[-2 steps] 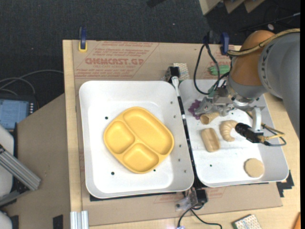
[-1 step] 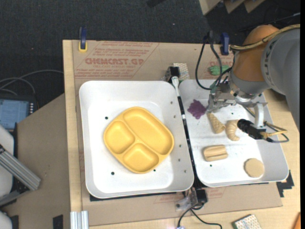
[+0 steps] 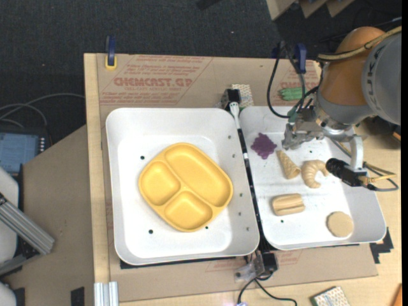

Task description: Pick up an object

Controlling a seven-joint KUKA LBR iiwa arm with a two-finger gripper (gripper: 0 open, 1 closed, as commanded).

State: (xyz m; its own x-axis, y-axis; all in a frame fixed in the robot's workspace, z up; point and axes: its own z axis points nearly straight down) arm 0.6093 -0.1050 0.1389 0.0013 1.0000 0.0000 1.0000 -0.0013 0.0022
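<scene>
The right bin holds several food-like items. A purple bunch lies near its back left. A tan cone and a pale croissant lie in the middle. A tan bread roll and a round biscuit sit nearer the front. My gripper hangs over the back of this bin, just right of the purple bunch and just behind the cone. Nothing is seen in its grasp.
The left bin carries a yellow divided plate. The grey arm with its orange band comes in from the back right. A ridge separates the two bins. Cardboard lies behind them.
</scene>
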